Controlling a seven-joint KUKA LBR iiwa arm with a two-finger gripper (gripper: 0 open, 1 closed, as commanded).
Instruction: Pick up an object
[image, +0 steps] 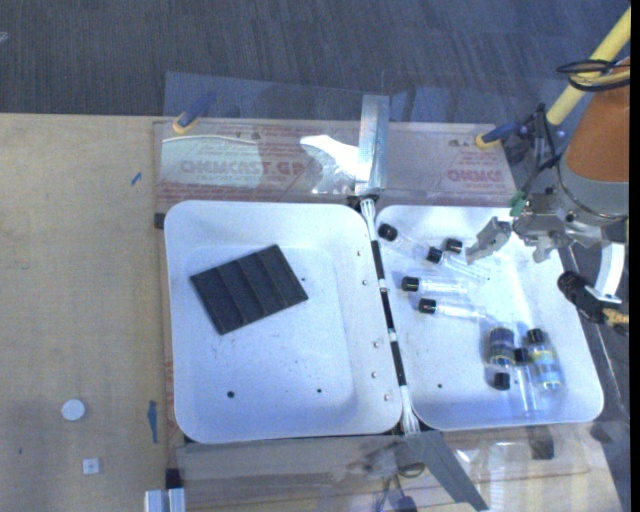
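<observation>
Hovering over right bin (590, 395) w/ hand (492, 238) state unclear, arm risks a miss: clear vials (440, 285) are slim, may roll from grip.

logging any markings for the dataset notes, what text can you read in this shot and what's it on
"CHEMCAST GP", roughly, in faded red letters: left clear sheet behind the left bin; partly blurred.
Red lettering on the right clear sheet behind the right bin: the same style, too cut off and blurred to read.
Vials in the right bin: any labels too small to read.
Black pad in the left bin: no text visible.
</observation>
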